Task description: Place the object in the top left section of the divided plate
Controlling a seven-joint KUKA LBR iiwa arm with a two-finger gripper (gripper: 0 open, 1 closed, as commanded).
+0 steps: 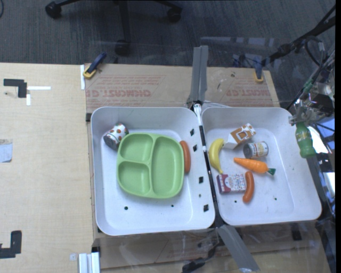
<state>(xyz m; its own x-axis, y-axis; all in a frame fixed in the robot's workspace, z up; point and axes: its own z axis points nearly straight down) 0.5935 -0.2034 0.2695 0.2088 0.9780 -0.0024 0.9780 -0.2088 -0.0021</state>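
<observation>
The hand (301,113) is out over the right bin's (282,210) far right rim, with a green bottle (305,142) upright directly beneath it, neck at the hand. Clamped or loose? Cannot tell from here. The green divided plate (151,166) lies in the left bin (144,221), well apart.

A light wooden tabletop (42,160) fills the nine o'clock side. At twelve o'clock lies dark grey carpet floor (160,37) with an office chair base (114,8). Brown cardboard (138,88) lies beneath.
</observation>
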